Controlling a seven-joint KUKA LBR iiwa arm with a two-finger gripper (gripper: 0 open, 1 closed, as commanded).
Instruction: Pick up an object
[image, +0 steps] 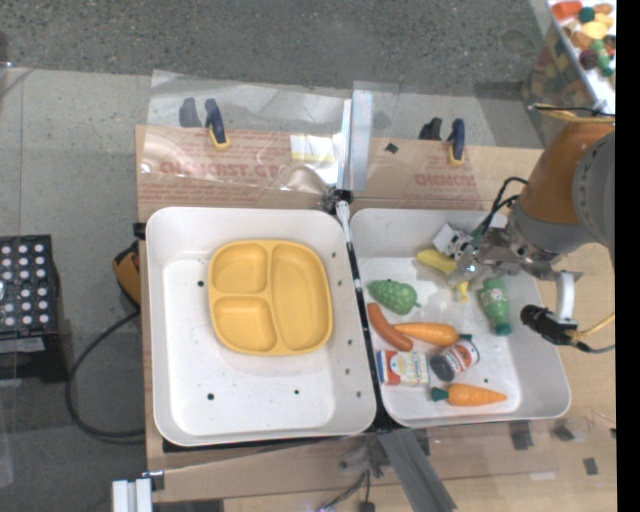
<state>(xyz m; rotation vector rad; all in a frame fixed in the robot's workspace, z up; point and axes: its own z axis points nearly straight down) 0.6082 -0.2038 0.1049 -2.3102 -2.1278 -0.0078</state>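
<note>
Yellow banana (436, 262) lies in the right bin (540, 400), just beside the gripper (466, 262) and above the broccoli (392, 295). Probably light, stiff, slick plastic; pinch across mid-body. Cannot tell gripper state.

A yellow tray (270, 297) lies in the left bin (180, 400); the right bin (535, 395) holds a banana (434, 262), broccoli (392, 295), sausage (388, 327), two carrots (425, 333), a can (453, 359), a green bottle (495, 307); the gripper (466, 262) hangs beside the banana.
</note>
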